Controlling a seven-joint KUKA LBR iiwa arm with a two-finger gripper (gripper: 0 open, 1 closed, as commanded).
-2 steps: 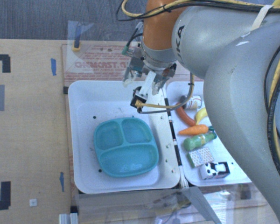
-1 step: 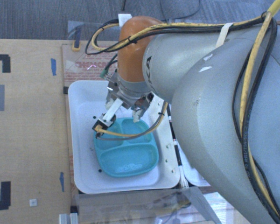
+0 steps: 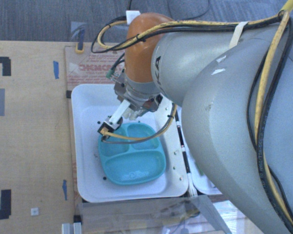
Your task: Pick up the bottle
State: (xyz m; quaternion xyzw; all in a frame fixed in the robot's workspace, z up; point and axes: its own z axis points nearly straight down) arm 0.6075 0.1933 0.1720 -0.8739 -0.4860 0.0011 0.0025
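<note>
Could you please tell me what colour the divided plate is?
The divided plate is turquoise, per the camera view.

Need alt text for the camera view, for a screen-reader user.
A grey KUKA arm with an orange band reaches in from the right over the left white bin, its gripper at the far edge of a blue divided plate lying in that bin. The arm covers most of the right bin.

One turquoise divided plate (image 3: 132, 168). Two shallow white bins: a left bin (image 3: 83, 145) and a right bin (image 3: 203, 185). Two blue tape strips on the wooden board, an upper strip (image 3: 55, 69) and a lower strip (image 3: 64, 189). Two black corner marks, upper mark (image 3: 5, 65) and lower mark (image 3: 5, 204). One robot arm (image 3: 224, 106)
</note>
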